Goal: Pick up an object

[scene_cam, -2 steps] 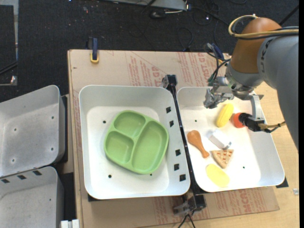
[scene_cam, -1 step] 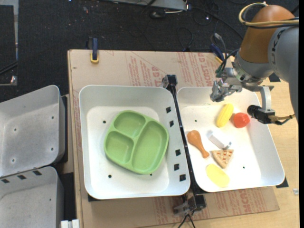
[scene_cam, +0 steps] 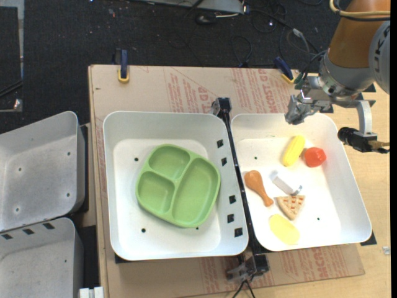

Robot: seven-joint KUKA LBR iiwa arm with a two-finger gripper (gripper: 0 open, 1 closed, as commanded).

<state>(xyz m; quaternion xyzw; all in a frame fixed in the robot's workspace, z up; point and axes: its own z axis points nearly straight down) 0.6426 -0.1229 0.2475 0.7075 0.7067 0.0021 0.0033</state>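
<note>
Five glossy plastic food toys (scene_cam: 291, 188), ridged green tray (scene_cam: 178, 185); gripper (scene_cam: 296, 115) state unclear.

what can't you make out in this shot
- Gripper: small and dark over the right bin's far rim; whether it holds anything is unclear.
- Arm: cut off by the top and right edges.
- Grey piece between the drumstick and pizza slice: too small to identify.
- Green plate: covers part of the left bin's floor.
</note>
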